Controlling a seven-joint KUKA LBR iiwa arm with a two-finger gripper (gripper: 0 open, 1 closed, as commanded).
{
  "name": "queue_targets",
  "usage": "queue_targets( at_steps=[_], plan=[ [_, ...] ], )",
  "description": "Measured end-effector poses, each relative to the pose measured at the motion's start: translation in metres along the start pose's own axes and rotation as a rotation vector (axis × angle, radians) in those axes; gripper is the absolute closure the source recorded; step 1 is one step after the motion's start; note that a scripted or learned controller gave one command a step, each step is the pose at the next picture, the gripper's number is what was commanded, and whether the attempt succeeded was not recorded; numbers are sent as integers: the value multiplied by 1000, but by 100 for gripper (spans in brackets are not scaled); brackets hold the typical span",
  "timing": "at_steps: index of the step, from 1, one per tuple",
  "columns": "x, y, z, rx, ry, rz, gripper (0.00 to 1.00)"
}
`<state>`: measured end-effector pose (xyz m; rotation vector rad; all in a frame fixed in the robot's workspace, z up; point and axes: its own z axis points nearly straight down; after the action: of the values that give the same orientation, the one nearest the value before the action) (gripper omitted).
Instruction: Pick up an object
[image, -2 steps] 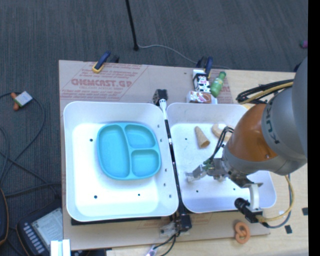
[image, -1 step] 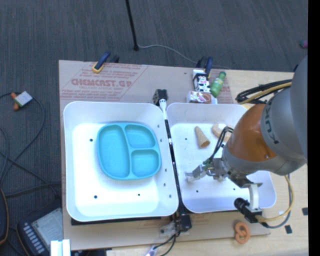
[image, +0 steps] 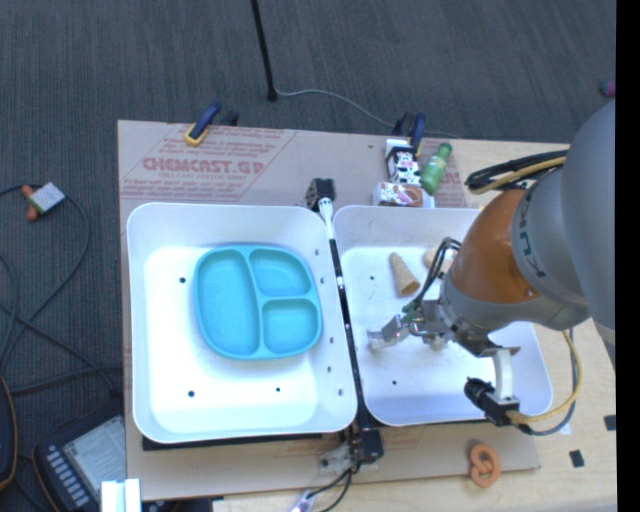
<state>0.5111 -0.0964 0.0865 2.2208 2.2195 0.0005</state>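
Blue divided plate (image: 257, 302) in left bin (image: 160, 330), tan cone (image: 404, 273) in right bin (image: 420, 400), jaws' state unclear.

glossy white plastic bins (image: 240, 420), a smooth blue plastic divided plate (image: 257, 301), on a matt brown cardboard sheet (image: 210, 170)

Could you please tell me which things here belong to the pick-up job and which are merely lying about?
Job:
- end effector, low in the right bin
- cone in that bin

Lying about:
- blue tray in the left bin
- green bottle beyond the bins
- orange ring on the board's near edge
- blue clamp at the far edge
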Motion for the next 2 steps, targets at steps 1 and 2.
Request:
queue_targets(
  at_steps=[1, 2],
  plan=[
    [-1, -21, -1, -9, -3, -1, 0],
    [2, 13, 0, -1, -1, -1, 0]
  ],
)
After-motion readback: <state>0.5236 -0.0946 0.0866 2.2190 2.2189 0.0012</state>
